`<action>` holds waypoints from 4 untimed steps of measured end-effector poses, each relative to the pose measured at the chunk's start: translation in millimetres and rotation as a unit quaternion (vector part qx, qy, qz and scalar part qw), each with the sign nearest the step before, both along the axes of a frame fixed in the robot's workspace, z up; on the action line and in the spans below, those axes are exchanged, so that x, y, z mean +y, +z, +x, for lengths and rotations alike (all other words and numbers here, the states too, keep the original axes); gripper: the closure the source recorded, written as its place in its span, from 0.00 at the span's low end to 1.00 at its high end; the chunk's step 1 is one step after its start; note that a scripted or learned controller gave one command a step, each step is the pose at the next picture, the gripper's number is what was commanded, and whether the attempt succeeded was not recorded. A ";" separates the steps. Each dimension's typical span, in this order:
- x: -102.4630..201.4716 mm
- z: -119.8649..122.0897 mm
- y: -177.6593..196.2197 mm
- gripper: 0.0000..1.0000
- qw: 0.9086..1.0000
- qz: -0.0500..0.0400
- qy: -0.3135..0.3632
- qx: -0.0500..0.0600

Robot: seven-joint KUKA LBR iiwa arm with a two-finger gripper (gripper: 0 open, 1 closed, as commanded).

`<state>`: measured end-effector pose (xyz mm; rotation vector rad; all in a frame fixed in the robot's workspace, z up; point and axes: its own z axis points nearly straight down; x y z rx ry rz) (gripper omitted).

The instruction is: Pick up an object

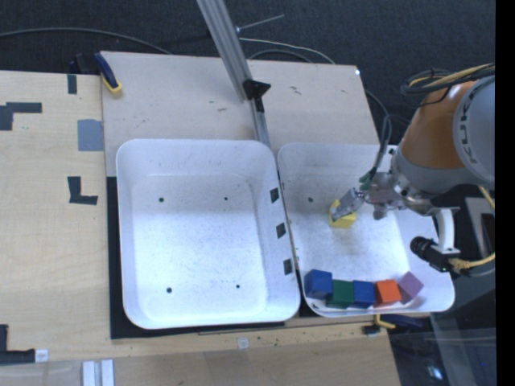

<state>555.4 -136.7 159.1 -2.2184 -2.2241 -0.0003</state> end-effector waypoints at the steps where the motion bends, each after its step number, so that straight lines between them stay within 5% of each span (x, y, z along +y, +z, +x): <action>1: 8.8 22.8 -70.9 0.00 1.000 -0.001 0.000 0.002; 2: 8.5 22.6 -58.3 1.00 1.000 0.000 0.000 0.002; 3: 92.1 -9.7 36.6 1.00 1.000 0.002 0.003 -0.002; 4: 79.9 18.1 60.7 1.00 1.000 -0.001 0.000 -0.001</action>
